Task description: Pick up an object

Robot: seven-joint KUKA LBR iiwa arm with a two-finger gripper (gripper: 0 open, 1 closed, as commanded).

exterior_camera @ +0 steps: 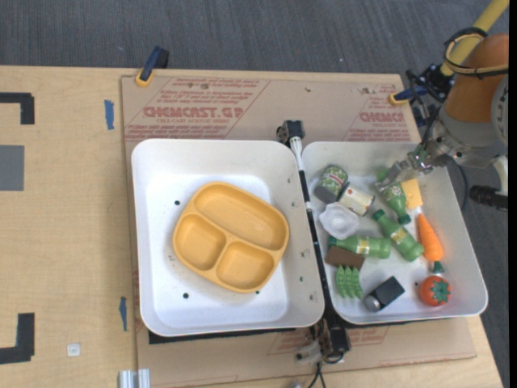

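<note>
Gripper (397, 176) sits low over the upper middle of the right bin (472, 297), metal fingers spread slightly, tips just above a green bottle (396, 203). Nothing visibly pinched between the fingers; whether a tip touches the bottle, can't tell at this resolution

Right beside the tips: yellow block (413, 192) on the right, white cylinder (359, 199) on the left, green can (330, 182) further left near the bin's inner wall

Lower in the same bin: white crumpled piece (337, 219), second green bottle (363, 246) lying flat, third green bottle (401, 240) at a slant, carrot (429, 238) along the right side, brown block (345, 257), green ridged piece (348, 281), black box (389, 290) with a grey cylinder (371, 301) touching it, tomato (434, 291) in the lower right corner

Left bin (153, 241) holds a yellow three-compartment plate (230, 237), roughly centred, well apart from the gripper

Arm enters from the upper right, orange band (477, 75) above the wrist
</note>
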